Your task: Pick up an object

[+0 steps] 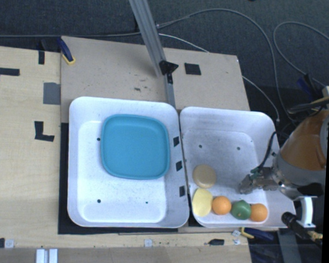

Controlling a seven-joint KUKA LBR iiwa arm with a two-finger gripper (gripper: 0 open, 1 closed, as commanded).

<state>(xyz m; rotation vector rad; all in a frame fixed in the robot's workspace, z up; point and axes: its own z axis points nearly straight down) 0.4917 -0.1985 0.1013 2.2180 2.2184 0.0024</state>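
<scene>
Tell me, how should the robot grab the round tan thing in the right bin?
Probably from straight above, pinching the tan disc across its middle. It lies flat and round, apart from the bin wall, with bare floor to its right. The yellow lemon sits close below it, so the fingers should close left to right rather than toward the lemon.

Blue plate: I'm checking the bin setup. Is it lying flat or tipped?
Flat. The blue plate lies face up on the floor of the left bin, its whole rim visible.

Right bin's (232, 118) upper half open.
</scene>
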